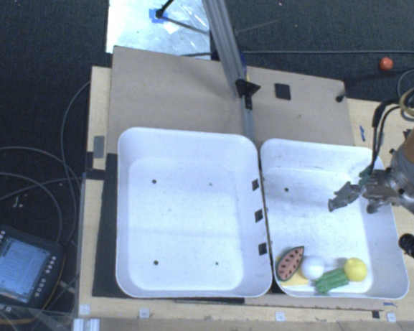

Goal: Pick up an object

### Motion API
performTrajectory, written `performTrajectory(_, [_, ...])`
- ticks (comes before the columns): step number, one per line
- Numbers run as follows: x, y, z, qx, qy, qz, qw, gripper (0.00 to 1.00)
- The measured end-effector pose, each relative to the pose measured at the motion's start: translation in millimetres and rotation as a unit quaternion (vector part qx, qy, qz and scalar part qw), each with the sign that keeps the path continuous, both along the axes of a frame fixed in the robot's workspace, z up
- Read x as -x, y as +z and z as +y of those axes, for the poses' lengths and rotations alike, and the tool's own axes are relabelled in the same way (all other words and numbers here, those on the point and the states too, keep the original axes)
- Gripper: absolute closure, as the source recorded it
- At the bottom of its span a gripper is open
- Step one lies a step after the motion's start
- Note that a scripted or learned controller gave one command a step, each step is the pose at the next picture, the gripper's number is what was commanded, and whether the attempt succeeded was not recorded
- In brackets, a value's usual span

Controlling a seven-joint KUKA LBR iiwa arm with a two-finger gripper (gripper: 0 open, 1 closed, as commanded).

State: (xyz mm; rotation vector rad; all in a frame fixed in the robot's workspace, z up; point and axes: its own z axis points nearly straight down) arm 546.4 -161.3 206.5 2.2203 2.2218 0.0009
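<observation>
Four small objects are seen bunched at the near edge of the right bin (311, 206), from watermelon slice (290, 262) through white ball (313, 267) and green toy (332, 279) to lemon (355, 268), while above them the pincer (348, 197) is held over the bin, its opening impossible to tell.

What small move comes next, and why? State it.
Probably bring the gripper toward the near edge of the right bin. It sits over the bin's far right side, while the watermelon slice, white ball, green toy and lemon cluster there.
</observation>
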Motion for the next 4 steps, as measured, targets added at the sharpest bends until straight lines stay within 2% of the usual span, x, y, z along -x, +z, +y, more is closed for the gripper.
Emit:
performTrajectory(1, [-71.4, 66.7, -1.2, 0.0007, 0.001, -0.003, 1.0000, 0.00])
performTrajectory(2, [-109.4, 172.5, 3.7, 0.0010, 0.033, -0.004, 0.9994, 0.00])
performTrajectory(3, [-108.8, 179.3, 3.4, 0.0006, 0.033, -0.001, 0.9994, 1.00])
performTrajectory(4, [-58.0, 110.5, -22.2, -0.0002, -0.002, 0.003, 1.0000, 1.00])
